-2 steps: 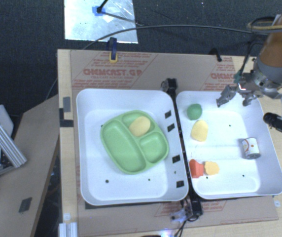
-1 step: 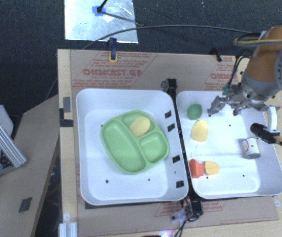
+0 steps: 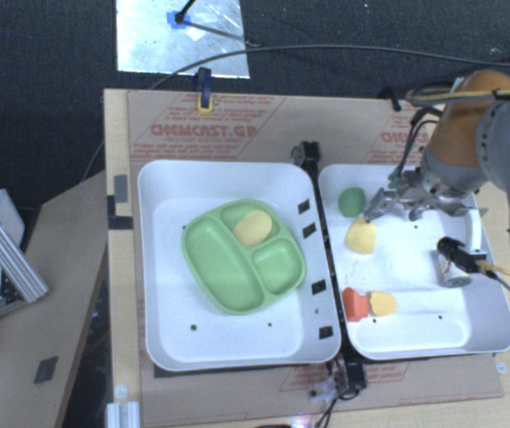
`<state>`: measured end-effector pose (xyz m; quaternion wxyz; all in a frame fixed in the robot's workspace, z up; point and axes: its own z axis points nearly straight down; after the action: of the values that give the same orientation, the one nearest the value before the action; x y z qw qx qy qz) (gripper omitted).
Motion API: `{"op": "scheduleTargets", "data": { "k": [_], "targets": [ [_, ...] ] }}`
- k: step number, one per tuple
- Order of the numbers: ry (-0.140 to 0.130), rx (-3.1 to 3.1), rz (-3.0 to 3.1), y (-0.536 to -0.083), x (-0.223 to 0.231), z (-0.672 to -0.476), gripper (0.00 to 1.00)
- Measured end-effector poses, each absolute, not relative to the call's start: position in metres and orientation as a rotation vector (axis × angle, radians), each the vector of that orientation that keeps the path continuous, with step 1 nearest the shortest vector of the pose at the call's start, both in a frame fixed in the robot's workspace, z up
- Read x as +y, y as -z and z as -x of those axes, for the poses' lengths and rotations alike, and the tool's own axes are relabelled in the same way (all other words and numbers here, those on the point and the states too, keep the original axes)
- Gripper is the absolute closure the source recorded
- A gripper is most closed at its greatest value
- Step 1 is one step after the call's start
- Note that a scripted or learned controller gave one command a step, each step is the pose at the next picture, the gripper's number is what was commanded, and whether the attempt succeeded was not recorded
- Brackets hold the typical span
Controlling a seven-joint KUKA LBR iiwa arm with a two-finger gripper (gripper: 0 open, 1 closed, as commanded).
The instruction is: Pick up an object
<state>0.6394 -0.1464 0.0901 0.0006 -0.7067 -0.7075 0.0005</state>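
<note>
Orange piece (image 3: 355, 304) nearest camera, well below my gripper (image 3: 382, 205). Approach step: can't tell its grip state; yellow block (image 3: 361, 236) just below it. Next: descend, close.

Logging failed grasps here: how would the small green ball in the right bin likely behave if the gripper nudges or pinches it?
The small round green ball would probably roll on the flat floor of the white right bin. Its curved sides may slip from a pinch. It seems light, perhaps a toy.
</note>
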Motion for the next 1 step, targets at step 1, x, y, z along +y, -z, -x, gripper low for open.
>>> {"op": "scheduleTargets", "data": {
  "k": [1],
  "targets": [
    [0.004, -2.225, 2.224, -0.1042, -0.1469, -0.6412, 1.00]
  ]
}}
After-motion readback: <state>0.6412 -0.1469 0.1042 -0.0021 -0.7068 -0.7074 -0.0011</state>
